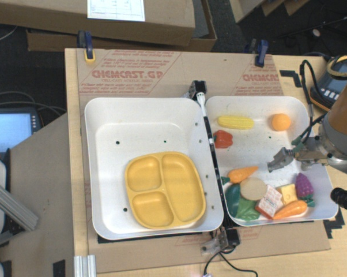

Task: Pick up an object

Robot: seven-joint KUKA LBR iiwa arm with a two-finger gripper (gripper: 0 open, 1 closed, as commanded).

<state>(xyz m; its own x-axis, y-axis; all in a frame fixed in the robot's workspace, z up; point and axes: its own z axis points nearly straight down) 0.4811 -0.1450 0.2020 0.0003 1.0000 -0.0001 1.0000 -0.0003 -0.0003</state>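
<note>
My fingers (pixel 279 160) are hanging over the right bin (pixel 260 104), and honestly I can't tell how far apart they are from this angle; nothing shows between them. Just below-left of them sits the carrot (pixel 242 173), then a tan round disc (pixel 253 188), a green thing (pixel 240 205), a red-and-white packet (pixel 271 201), a cheese wedge (pixel 288 193), purple grapes (pixel 303 185) and a second orange carrot (pixel 290 210). Up top are the corn cob (pixel 236 122), an orange (pixel 281 122) and a red pepper (pixel 222 138). The left bin (pixel 104 120) holds a yellow divided tray (pixel 165 189). The bench (pixel 133 74) sheet reads "CHEMCAST GP" in red, printed twice.
</note>
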